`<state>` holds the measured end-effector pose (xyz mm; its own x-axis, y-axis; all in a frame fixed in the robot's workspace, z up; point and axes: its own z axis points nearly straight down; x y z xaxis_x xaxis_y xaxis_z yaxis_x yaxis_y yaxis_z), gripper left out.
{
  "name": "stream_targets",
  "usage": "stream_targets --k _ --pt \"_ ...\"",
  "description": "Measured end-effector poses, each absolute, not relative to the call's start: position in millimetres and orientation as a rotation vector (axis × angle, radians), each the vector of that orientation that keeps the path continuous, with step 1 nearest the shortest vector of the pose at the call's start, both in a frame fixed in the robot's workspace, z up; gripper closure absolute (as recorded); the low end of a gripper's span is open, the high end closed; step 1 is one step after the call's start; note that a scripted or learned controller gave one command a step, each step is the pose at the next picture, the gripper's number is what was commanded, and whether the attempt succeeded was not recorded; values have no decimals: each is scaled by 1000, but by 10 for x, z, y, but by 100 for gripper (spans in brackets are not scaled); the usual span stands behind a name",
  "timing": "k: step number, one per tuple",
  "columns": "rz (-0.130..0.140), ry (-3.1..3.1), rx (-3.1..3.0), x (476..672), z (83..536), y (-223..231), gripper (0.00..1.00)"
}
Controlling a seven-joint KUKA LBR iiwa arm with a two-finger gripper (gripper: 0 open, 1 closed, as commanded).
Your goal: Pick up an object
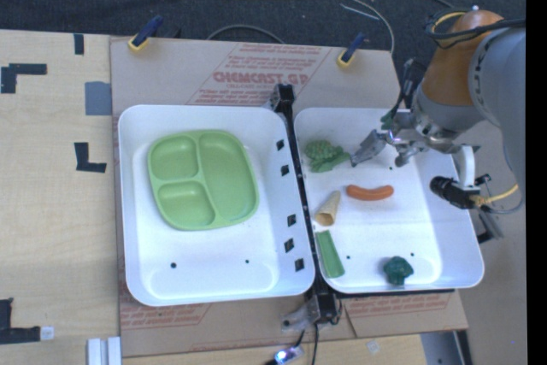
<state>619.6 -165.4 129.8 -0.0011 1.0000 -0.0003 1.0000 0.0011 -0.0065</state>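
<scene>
My gripper (382, 149) hangs over the back of the right bin (427, 218), its fingers spread open with nothing between them. A light green leafy piece (324, 155) lies just left of the fingertips. An orange sausage (370, 192) rests below the gripper, near the bin's middle. A cream cone-shaped piece (328, 207) and a green stick (330, 253) lie along the bin's left wall. A dark green broccoli (397, 270) sits near the front right corner.
The left bin (137, 209) holds a green divided plate (202, 179). A black divider with clips (291, 184) runs between the bins. Cardboard (248, 73) lies under both, held by clamps. Cables cross the dark floor behind.
</scene>
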Motion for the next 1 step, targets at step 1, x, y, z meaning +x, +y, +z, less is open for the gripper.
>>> stream_targets --k 1 --pt "3 -2225 -2220 6196 827 -1650 0"
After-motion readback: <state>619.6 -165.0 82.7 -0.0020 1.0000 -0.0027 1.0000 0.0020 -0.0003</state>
